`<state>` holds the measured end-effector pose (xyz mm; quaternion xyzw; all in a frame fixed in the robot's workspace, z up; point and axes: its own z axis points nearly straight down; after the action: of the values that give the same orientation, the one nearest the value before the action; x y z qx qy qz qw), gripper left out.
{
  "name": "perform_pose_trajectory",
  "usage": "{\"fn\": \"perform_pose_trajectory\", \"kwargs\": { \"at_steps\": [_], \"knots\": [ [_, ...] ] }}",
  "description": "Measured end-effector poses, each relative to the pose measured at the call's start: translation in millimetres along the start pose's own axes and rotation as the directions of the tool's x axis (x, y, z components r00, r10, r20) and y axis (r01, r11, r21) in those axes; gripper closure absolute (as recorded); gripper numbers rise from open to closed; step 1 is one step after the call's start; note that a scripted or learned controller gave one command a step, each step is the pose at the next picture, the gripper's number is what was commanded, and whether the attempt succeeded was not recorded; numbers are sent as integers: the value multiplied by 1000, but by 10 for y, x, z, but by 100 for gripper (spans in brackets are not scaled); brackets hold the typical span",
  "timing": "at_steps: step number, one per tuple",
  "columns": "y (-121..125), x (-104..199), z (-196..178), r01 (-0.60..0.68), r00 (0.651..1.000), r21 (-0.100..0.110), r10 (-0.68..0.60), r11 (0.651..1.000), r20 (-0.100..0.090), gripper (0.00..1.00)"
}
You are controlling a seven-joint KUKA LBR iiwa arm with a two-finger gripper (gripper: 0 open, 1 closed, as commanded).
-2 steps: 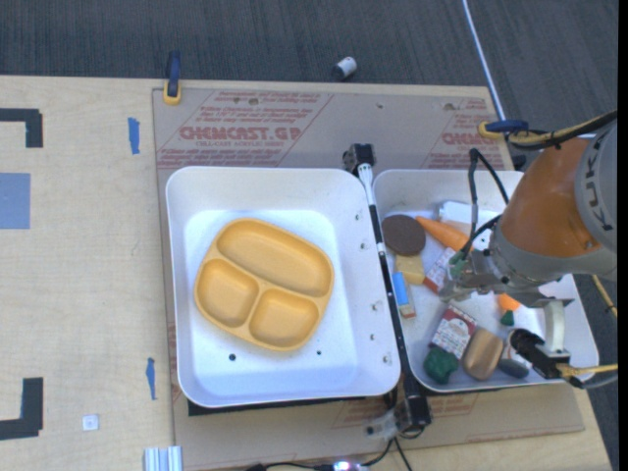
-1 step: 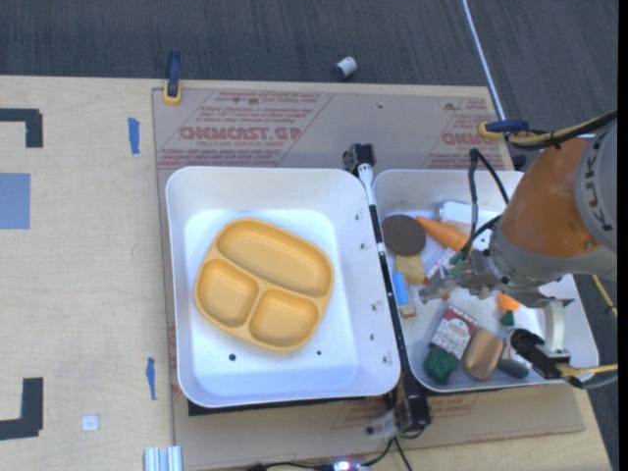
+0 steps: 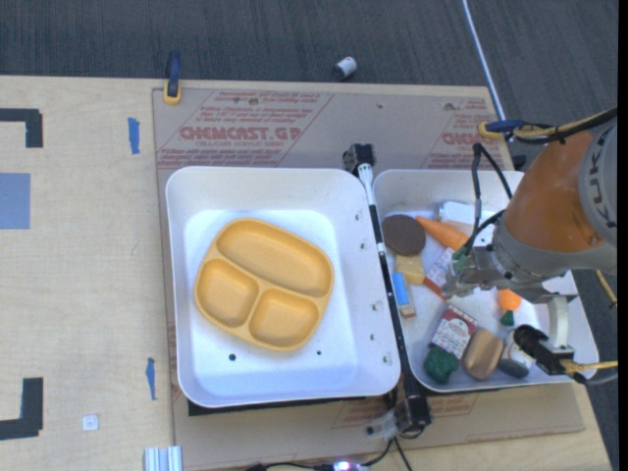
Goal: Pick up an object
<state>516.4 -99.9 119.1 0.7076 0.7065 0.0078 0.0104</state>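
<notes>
Camera view: wooden bench [image 3: 78,292] w/ printed brown board [image 3: 294,126] beneath two white bins. L bin [image 3: 186,263] holds a yellow three-compartment tray [image 3: 263,283], lying flat near centre. R bin [image 3: 412,361] holds mixed small objs: brown disc [image 3: 401,234] and carrot [image 3: 444,232] toward the far side; blue stick [image 3: 400,290] by the L wall; red-and-white packet [image 3: 452,332], tan oblong [image 3: 483,353] and dark green piece [image 3: 441,365] at the near side, close together. Arm [image 3: 559,214], grey w/ orange band, reaches from the R; gripper [image 3: 461,275] sits low over the R bin's middle, beside the carrot. Finger state: cannot tell; no obj seen held.
</notes>
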Motion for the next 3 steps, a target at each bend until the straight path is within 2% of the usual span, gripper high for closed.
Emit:
{"fn": "perform_pose_trajectory", "kwargs": {
  "at_steps": [1,2,3],
  "knots": [
    [-1,0,1,0,1000,0,0,1000,0,0],
    [16,-1,-102,0,1000,-4,0,1000,1,100],
    [16,-1,-101,0,1000,-4,0,1000,1,0]
  ]
}}
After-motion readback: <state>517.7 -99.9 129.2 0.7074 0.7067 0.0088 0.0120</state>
